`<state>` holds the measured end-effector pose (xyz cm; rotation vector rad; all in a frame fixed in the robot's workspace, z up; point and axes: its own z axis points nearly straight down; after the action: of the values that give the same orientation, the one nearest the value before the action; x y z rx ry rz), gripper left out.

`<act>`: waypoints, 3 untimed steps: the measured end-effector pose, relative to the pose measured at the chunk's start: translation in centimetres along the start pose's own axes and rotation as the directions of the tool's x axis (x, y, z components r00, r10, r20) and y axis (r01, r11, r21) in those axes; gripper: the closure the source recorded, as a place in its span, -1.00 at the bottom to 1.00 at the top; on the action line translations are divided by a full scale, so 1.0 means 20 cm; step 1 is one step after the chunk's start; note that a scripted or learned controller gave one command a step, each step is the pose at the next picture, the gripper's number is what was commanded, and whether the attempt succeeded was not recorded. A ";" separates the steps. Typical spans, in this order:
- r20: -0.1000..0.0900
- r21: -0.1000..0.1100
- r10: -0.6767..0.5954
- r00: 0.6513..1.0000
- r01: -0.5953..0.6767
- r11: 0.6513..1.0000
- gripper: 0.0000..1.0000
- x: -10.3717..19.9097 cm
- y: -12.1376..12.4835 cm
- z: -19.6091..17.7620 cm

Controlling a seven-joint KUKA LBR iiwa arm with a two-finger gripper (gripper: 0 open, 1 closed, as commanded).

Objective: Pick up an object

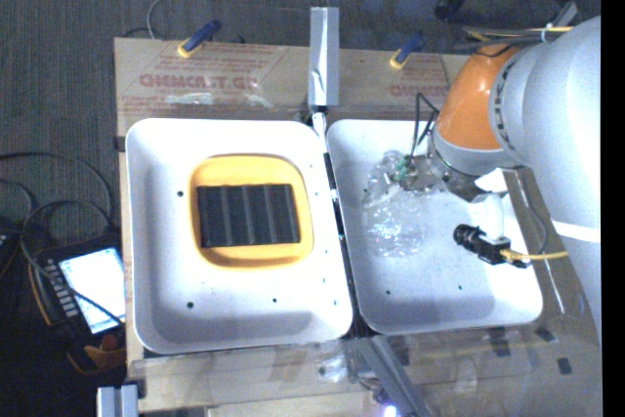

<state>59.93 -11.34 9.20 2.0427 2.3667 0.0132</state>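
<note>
A crumpled clear plastic object (393,210) lies in the left half of the right bin (449,308). My gripper (417,173) reaches in from the right, under the orange band, and its tip is low over the top right end of the clear plastic. Whether it touches the plastic is not visible. In the left bin (156,288) lies a yellow, rounded rectangular object with a black ribbed top (250,212).
A small black part with a yellow cable (480,240) hangs off the arm over the right side of the right bin. The grey arm covers that bin's right edge. Two blue-handled clamps (198,37) (407,50) hold the cardboard behind the bins.
</note>
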 end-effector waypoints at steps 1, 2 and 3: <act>-0.001 0.014 -0.161 0.987 0.161 0.987 -1.00 -0.05 0.35 0.02; -0.002 0.014 -0.160 0.987 0.161 0.987 -1.00 -0.05 0.35 0.02; 0.004 0.007 -0.162 0.987 0.162 0.987 1.00 -0.05 0.36 -0.04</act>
<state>67.19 -11.17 10.22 1.8438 2.5258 -0.0016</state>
